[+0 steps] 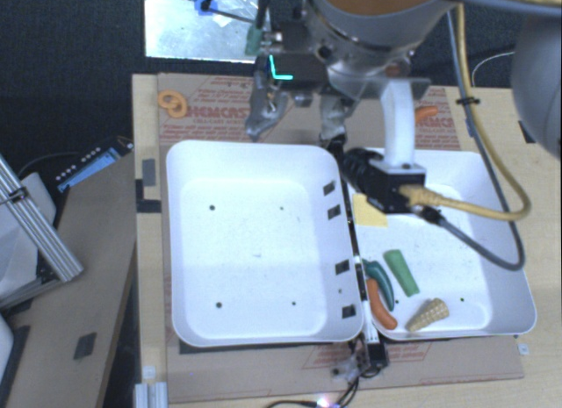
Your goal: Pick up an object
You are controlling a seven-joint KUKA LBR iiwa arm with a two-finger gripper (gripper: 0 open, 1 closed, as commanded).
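Bench (97, 248) w/ two white bins (255, 239), pretzel (173, 102) at back.

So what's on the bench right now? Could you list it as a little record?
arm: reaches in over the bins' far edge
claw: above the left bin's far rim, nothing seen between its fingers
left bin: white, shallow
right bin: holds green block, orange carrot-like piece, tan cone, yellow piece
outside bins: pretzel-like ring

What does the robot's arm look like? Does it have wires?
The arm is fat, round and grey with an orange band. Its gripper has two thin metal fingers and a small turquoise light. A yellow cable and a grey one hang from it.
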